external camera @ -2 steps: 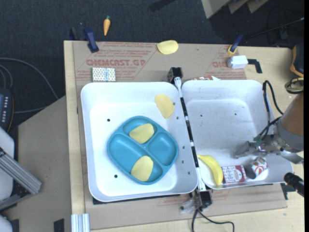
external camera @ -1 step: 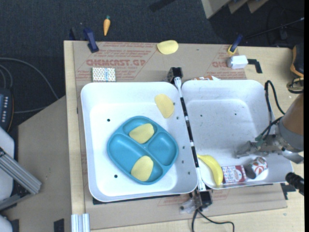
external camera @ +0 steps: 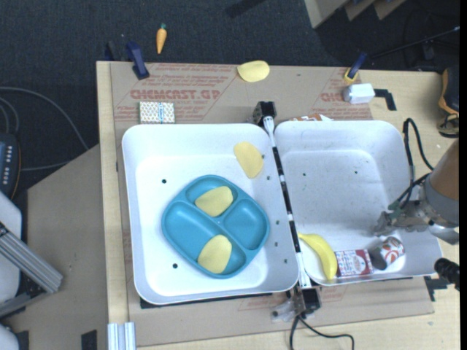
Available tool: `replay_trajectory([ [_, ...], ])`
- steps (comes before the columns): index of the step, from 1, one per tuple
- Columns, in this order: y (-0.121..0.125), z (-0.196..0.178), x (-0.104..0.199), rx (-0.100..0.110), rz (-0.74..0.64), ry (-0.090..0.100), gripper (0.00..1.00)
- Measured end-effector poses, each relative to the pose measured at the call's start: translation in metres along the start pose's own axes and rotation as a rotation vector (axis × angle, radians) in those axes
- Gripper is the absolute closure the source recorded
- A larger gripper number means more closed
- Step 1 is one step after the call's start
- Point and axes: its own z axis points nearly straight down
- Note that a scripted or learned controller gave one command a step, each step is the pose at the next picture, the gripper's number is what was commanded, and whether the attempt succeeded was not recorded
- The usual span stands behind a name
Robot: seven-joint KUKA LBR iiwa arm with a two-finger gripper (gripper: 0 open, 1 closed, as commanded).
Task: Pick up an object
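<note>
Camera view, end effector [external camera: 392,224] grip state unclear, just above red-white can [external camera: 387,252], banana [external camera: 322,254] leftward

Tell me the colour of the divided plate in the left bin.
The divided plate is blue, seen clearly in the camera view from above.

Two bins [external camera: 146,195], four yellow chips [external camera: 249,159], one banana [external camera: 322,254]

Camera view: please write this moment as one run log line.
gripper: right bin, above red-white can | hold: none seen | banana: right bin, front-left corner | blue plate: left bin
</note>
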Motion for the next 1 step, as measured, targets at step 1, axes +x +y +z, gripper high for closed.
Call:
replay_trajectory([
  [1, 0.0658, -0.0754, 0.0408, 0.001, -0.004, 0.001, 1.0],
])
